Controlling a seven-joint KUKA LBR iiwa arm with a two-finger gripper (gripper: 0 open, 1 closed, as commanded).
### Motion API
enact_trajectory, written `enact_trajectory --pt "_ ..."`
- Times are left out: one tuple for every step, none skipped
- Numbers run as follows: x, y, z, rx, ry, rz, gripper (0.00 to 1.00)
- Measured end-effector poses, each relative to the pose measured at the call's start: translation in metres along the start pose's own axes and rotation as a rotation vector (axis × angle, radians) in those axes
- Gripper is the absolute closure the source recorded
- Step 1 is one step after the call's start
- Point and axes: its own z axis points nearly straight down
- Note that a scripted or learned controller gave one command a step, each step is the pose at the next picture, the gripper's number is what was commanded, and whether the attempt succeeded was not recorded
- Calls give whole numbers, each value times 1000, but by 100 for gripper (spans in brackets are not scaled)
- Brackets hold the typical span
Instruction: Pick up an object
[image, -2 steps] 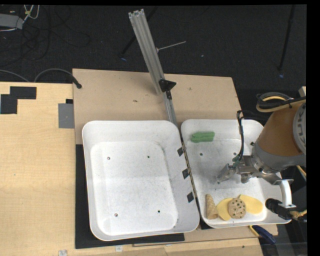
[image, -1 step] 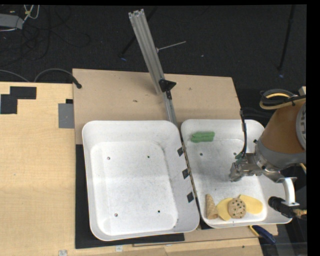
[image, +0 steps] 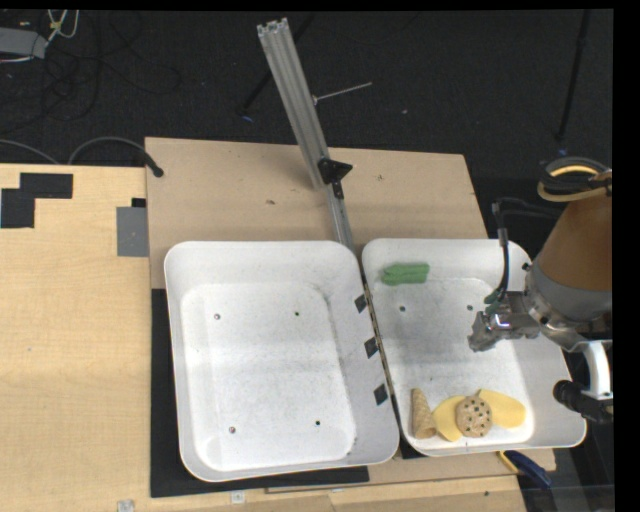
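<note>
Objects: green block (image: 405, 273) is lying at right bin's (image: 450, 255) top; yellow piece (image: 500, 409), cookie (image: 473, 415), cone (image: 423, 414) are lying at bottom.
Gripper (image: 487, 328): is hovering over bin's right side; its state I cannot tell.

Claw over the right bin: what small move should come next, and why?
Probably a short move toward the near edge of the bin, then down. The claw sits above bare floor at the right side, with nothing between its tips. The nearest things, a yellow piece, a cookie and a cone, lie clustered at the near edge. The green block is farther.
</note>
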Motion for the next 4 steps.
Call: enact_trajectory --pt "-4 4 -62 -3 -1 0 100" --pt "-5 5 -98 -1 0 0 100" --pt "39 9 -94 4 2 -2 100" --pt "87 2 -79 6 2 -2 100"
